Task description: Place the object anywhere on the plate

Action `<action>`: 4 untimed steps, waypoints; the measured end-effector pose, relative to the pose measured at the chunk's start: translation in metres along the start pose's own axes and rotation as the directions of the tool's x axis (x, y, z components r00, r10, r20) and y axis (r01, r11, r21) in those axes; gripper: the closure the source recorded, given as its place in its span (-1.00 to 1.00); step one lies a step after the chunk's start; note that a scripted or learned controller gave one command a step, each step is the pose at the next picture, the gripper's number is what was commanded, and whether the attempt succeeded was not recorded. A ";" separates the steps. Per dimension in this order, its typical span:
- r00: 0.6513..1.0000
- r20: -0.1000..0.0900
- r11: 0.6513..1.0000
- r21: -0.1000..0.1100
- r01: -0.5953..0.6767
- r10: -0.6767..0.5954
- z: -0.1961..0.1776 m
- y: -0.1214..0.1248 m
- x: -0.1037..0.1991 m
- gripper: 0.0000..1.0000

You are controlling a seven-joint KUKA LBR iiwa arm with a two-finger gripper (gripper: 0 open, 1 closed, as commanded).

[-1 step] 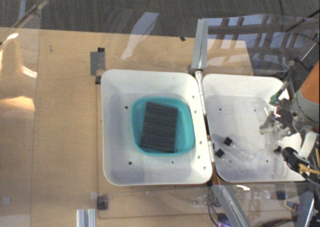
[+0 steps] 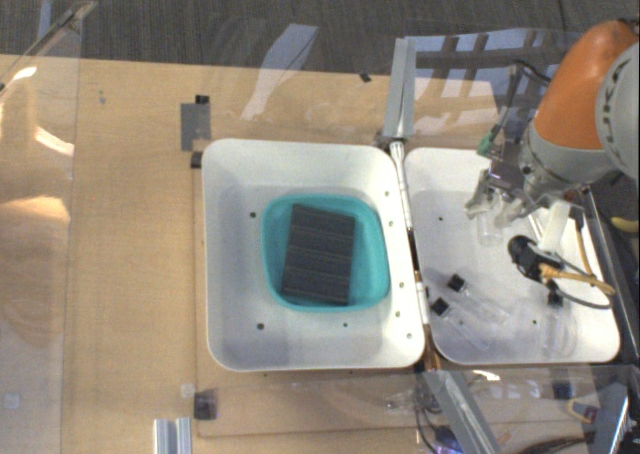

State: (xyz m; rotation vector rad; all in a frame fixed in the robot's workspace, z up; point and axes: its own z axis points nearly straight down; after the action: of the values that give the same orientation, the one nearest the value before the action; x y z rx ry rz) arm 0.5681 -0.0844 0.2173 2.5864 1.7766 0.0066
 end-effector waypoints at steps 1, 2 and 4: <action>0.988 -0.001 0.988 0.002 0.152 -0.152 0.027 -0.033 0.051 1.00; 0.988 -0.001 0.988 0.002 0.151 -0.151 0.027 -0.033 0.051 -1.00; 0.993 -0.002 0.993 -0.003 0.117 -0.117 0.021 -0.044 0.002 1.00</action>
State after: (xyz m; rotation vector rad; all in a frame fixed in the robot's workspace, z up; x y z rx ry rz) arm 0.5282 -0.0668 0.1958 2.4757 1.9244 0.0115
